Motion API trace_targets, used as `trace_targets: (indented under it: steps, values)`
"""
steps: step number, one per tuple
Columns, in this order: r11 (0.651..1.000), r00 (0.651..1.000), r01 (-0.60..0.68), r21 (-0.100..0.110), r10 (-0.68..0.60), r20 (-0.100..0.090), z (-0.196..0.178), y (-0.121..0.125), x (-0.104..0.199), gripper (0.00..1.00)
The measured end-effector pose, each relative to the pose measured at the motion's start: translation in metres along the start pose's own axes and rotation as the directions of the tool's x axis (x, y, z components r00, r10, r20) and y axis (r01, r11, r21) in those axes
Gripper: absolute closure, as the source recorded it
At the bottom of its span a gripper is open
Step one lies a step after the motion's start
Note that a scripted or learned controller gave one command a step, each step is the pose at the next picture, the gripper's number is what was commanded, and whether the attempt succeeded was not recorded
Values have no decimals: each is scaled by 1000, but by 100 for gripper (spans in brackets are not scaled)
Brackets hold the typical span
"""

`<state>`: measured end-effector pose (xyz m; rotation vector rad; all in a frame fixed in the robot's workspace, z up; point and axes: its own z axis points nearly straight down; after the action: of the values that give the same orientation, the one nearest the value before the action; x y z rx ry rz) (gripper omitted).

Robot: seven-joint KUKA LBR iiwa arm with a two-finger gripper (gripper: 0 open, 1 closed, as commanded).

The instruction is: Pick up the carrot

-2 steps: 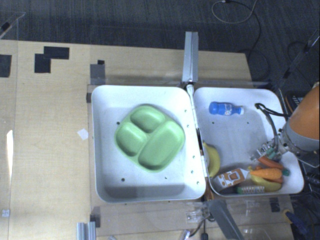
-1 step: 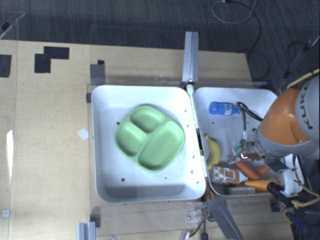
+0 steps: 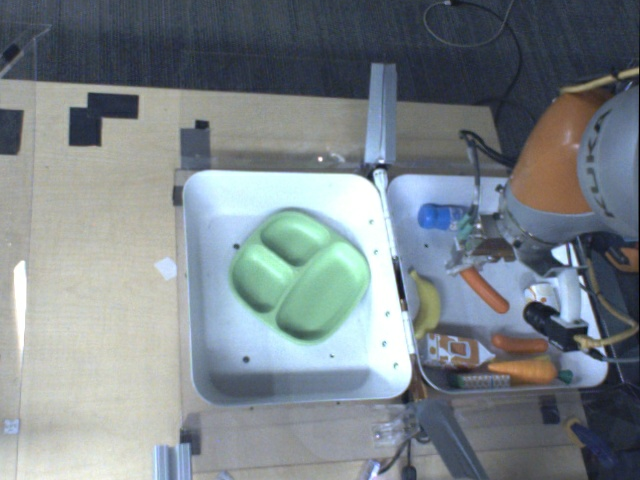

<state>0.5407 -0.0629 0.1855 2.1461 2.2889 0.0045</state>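
One carrot (image 3: 484, 289) under the claw (image 3: 470, 251)

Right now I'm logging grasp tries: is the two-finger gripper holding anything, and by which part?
It cannot be told: the two-finger gripper sits at the upper end of a slim orange-red carrot-like piece in the right white bin.

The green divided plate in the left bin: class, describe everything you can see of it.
The green divided plate is a pale green, smooth, plastic-looking dish with rounded corners and three compartments: two smaller ones towards its upper left and one larger one at its lower right, split by raised ridges. It lies flat and right way up, turned at an angle, near the middle of the left white bin, resting on the bin floor. Its compartments look bare. The gripper is apart from it, in the right bin.
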Motion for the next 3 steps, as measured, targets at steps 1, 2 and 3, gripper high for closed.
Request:
trace_targets:
  steps: [1, 2, 3]
  values:
    - [990, 990, -138, -7, 138, 1, 97, -25, -48, 100]
    - [972, 972, -235, 2, 235, -1, 67, -56, -35, 100]
    - [972, 972, -235, 3, 235, -1, 67, -56, -35, 0]
